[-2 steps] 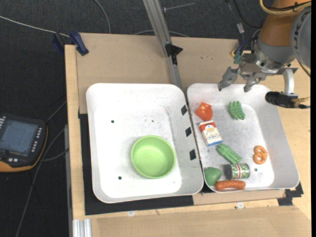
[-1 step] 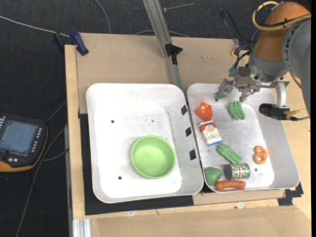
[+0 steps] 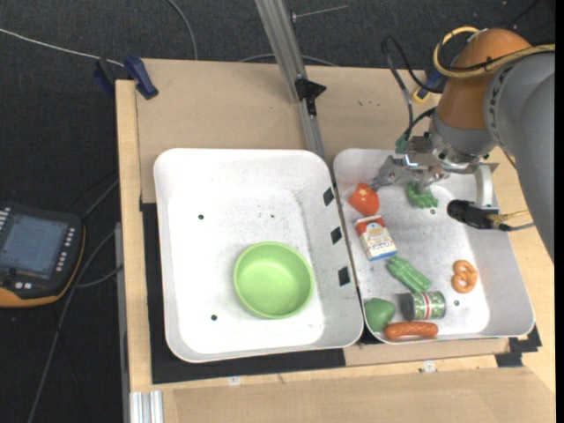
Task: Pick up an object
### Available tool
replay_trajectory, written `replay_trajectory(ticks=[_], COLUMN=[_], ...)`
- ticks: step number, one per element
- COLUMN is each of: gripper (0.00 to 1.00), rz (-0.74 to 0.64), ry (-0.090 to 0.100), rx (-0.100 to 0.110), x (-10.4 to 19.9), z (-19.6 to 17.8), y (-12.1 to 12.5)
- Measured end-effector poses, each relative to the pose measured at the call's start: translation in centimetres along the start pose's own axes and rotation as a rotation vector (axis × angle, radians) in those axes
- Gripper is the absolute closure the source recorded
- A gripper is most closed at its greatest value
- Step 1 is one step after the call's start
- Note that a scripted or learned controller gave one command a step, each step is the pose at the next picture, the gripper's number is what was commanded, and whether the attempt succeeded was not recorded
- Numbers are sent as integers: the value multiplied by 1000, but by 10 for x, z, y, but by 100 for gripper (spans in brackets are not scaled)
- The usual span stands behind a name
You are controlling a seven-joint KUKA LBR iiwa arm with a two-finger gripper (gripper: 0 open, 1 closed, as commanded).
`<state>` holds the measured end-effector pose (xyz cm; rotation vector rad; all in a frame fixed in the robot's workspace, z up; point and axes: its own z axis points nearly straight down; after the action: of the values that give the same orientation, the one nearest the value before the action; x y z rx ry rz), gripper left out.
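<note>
Right bin [image 3: 502, 298], upper part: gripper [image 3: 421, 178] low over a small green object [image 3: 423, 196], perhaps touching it, finger state indeterminate; tomato [image 3: 363, 200], carton [image 3: 376, 238], can [image 3: 424, 306], pretzel [image 3: 463, 275] below.

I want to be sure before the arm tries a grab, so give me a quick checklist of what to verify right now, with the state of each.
1. Gripper is over the right bin, at its far end: ok.
2. A target lies at the gripper: a small green object sits right by the fingers: ok.
3. That green object is actually between the fingers: cannot tell.
4. Neighbours stand apart from the target: the red tomato-like piece and the small carton lie to its left, not touching it: ok.
5. Nothing is stacked on the target: ok.
6. Left bin holds a green bowl, well away from the arm: ok.
</note>
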<state>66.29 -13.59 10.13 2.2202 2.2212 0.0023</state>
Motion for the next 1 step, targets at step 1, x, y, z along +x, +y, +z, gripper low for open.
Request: replay_trajectory(ticks=[1], gripper=[100], rz=[-1], ry=[-1], rx=[-5], x=[0], z=[-13], y=[1])
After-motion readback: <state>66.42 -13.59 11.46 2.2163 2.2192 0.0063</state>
